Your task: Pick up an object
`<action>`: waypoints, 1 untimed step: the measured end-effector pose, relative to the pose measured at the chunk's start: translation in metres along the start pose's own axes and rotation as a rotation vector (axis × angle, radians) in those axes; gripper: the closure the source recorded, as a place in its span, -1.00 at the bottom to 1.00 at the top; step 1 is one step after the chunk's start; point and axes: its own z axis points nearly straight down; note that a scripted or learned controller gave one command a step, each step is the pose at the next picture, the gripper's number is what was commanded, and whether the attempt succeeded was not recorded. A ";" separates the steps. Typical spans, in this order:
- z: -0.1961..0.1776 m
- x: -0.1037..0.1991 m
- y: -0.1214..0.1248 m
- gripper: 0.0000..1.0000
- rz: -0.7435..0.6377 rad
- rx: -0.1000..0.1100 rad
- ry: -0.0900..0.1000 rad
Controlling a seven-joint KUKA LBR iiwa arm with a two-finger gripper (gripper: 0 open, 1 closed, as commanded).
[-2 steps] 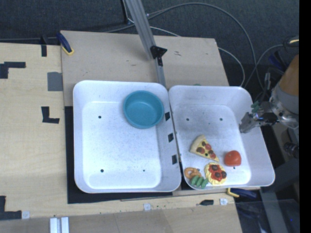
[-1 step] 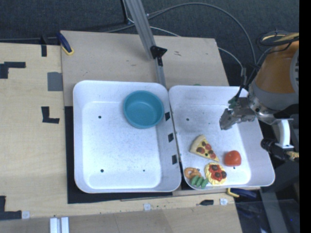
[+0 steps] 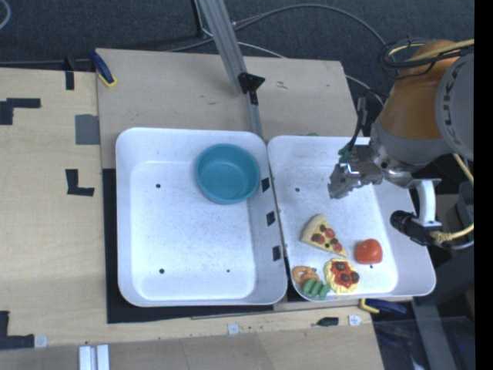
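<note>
1. The grey arm casing (image 3: 464,99) at the right edge carries dark letters, cut off by the frame; they look like part of "KUKA", but only a stroke or two can be read.
2. No other text, label, number or sign is legible anywhere.

pizza slice (image 3: 323,235) | flat, right bin | tomato (image 3: 369,250) | beside it

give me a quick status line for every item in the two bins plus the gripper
blue bowl: upright, in left bin
pizza slice: flat, in right bin
tomato: loose in right bin
round pizza: flat, near front rim
pretzel: flat, front corner
green piece: beside pretzel
gripper: above right bin, holding nothing visible
</note>
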 end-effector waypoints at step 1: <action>-0.010 0.050 0.016 1.00 -0.001 0.000 0.000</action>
